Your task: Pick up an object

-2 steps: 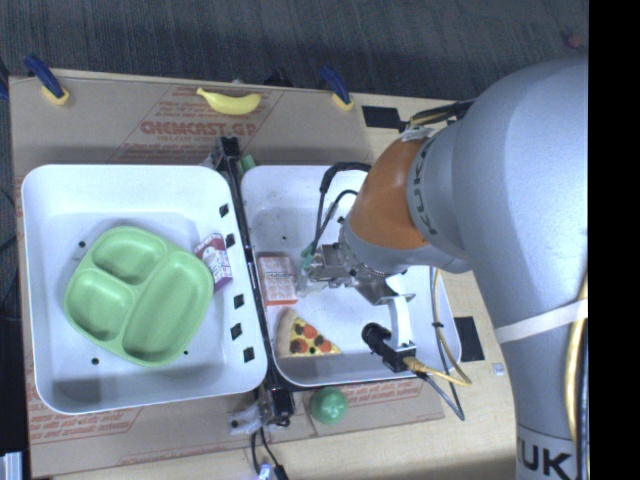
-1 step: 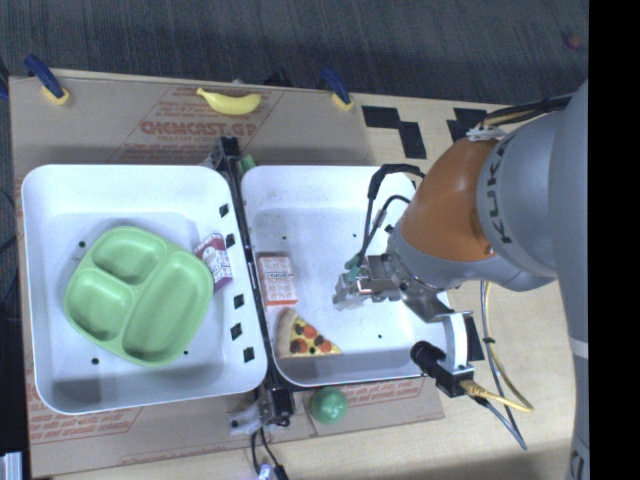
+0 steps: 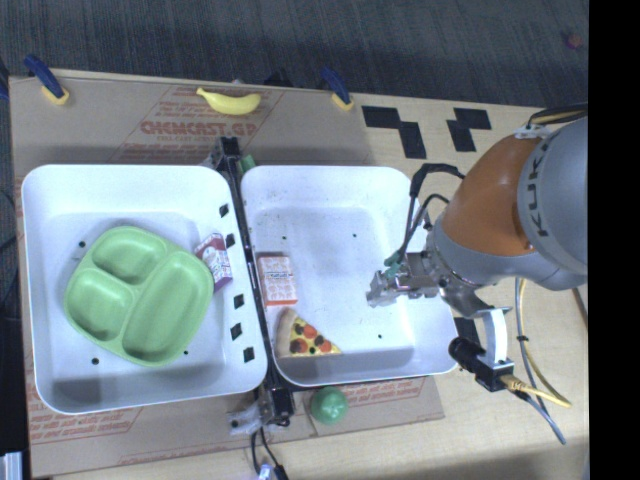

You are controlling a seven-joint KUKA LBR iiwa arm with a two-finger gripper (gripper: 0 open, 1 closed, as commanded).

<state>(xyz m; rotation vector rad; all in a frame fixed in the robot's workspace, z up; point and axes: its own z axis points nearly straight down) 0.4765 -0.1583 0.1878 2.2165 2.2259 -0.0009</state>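
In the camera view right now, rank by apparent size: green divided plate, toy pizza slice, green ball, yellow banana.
1. Green divided plastic plate, clearly largest.
2. Yellow toy banana and toy pizza slice: too alike to rank.
3. Small green ball, smallest.

Two white bins (image 3: 130, 183) sit side by side; one green divided plate (image 3: 138, 293); one pizza slice (image 3: 305, 336); two small packets (image 3: 276, 277); one banana (image 3: 229, 99); one green ball (image 3: 327, 405); two blue clamps (image 3: 46, 78).
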